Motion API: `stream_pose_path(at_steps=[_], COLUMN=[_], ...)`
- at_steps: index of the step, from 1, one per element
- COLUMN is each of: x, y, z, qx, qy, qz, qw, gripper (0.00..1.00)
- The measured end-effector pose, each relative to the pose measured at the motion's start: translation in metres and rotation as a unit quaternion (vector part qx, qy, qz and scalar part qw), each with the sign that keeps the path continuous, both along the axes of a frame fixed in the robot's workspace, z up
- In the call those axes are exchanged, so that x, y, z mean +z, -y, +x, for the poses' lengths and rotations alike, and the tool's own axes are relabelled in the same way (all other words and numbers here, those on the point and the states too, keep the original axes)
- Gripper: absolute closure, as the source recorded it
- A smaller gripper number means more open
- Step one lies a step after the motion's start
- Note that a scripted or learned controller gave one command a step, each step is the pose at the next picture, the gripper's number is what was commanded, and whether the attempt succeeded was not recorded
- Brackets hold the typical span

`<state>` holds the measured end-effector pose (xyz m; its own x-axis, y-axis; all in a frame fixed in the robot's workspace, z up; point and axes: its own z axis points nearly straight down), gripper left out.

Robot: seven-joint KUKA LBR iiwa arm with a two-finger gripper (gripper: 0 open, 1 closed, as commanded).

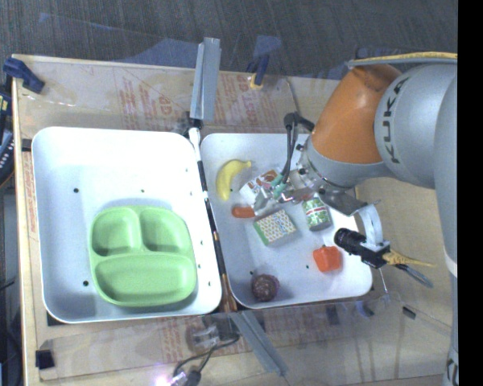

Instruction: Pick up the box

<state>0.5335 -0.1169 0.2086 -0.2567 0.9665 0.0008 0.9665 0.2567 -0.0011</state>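
The box (274, 226) is small and flat, with a green and white checked face. It lies tilted in the middle of the right bin (362, 288). My gripper (280, 195) hangs under the grey and orange wrist, just above the box's far edge and among other items. The view does not show whether the gripper touches the box. Part of the box's upper edge is hidden by gripper parts.
Around the box lie a banana (232, 177), a red sausage (243, 211), a colourful packet (265, 181), a green can (315, 214), a red block (328, 259) and a brown round thing (265, 286). The left bin (56, 159) holds a green divided plate (142, 256).
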Motion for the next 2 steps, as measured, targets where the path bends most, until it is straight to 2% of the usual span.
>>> stream_pose_path(at_steps=[1,2], x=[0.000,-0.113], y=[0.000,0.056], z=[0.000,0.013], qx=[0.000,0.045], qy=[0.000,0.003], qz=[-0.0001,-0.0010], qw=[1.0000,0.9990], gripper=[0.00,0.00])
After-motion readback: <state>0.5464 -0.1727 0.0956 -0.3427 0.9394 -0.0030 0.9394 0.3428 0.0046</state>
